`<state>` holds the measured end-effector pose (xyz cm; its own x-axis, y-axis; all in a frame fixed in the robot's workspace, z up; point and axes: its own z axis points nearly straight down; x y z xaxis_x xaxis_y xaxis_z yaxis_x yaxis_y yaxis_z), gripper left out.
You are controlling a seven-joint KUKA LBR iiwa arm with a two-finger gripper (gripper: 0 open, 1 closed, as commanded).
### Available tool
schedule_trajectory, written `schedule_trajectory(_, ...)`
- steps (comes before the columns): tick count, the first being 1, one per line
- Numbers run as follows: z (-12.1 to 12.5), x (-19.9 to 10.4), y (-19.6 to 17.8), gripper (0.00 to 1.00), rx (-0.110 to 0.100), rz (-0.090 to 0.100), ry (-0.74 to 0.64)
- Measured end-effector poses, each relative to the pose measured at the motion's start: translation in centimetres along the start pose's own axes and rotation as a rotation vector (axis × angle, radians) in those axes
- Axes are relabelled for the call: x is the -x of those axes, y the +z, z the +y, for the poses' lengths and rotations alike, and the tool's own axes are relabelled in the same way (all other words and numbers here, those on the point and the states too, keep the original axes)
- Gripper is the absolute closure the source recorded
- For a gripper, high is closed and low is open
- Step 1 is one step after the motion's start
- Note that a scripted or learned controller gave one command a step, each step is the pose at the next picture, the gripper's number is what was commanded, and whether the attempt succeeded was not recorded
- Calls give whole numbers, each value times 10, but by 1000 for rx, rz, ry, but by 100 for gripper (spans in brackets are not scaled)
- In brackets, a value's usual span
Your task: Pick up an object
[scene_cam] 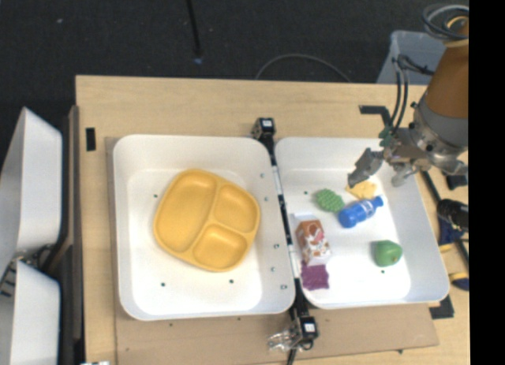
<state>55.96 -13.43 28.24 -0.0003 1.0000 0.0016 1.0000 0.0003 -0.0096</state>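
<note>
The right bin [418, 277] holds several small objects. A small yellow object [364, 190] lies near the bin's back, with a blue bottle [360, 212] just in front of it and a bumpy green piece [329, 199] to its left. A round green object [387, 253] sits toward the front right. A red and white packet [312, 240] and a purple piece [315, 277] lie along the left wall. My gripper [383, 172] hovers over the back of this bin, just above and right of the yellow object. It is open and holds nothing.
The left bin [134, 277] holds a yellow divided plate [207, 219]. A black clamp [263, 128] sits at the back between the bins and a metal one [292, 338] at the front. Cables and tools [451, 221] lie beyond the right bin's edge.
</note>
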Motion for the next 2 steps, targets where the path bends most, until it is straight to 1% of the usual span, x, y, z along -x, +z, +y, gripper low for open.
schedule_trajectory(1, 2, 0, -6, 0, 12, -1, -2)
schedule_trajectory(2, 2, 2, 57, 0, 5, -3, 2)
